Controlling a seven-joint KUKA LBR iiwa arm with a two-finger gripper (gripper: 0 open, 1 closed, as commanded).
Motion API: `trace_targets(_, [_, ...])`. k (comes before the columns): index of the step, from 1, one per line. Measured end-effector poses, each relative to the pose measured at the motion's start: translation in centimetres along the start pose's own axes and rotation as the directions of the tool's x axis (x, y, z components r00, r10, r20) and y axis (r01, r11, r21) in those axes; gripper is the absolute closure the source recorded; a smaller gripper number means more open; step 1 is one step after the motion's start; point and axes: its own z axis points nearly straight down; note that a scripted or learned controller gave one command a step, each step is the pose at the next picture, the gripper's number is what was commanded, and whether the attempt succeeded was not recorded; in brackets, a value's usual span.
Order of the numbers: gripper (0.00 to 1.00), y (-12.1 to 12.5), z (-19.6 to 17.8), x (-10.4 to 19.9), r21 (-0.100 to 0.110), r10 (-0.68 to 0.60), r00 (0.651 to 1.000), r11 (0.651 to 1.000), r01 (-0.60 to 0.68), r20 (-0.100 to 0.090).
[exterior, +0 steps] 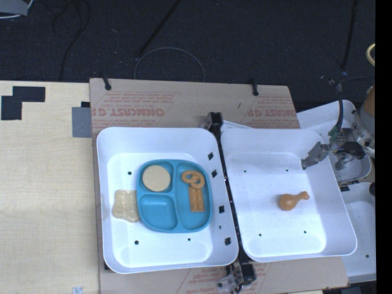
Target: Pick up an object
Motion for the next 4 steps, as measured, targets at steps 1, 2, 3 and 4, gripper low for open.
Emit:
trace_targets(1, [0.00,0.2,-0.6,0.0,-0.012,-0.002,1.000,1.000,0.002,0.003])
trace_targets(2, [0.00,0.7,4.1,0.7,-0.006,-0.004,1.000,1.000,0.004,0.000])
trace_targets(3, [0.00,1.7,9.7,1.0,-0.006,-0.006,1.000,1.000,0.006,0.000])
trace_targets(4, [0.00,1.7,14.9,1.1,-0.008,-0.003,1.000,1.000,0.003,0.001])
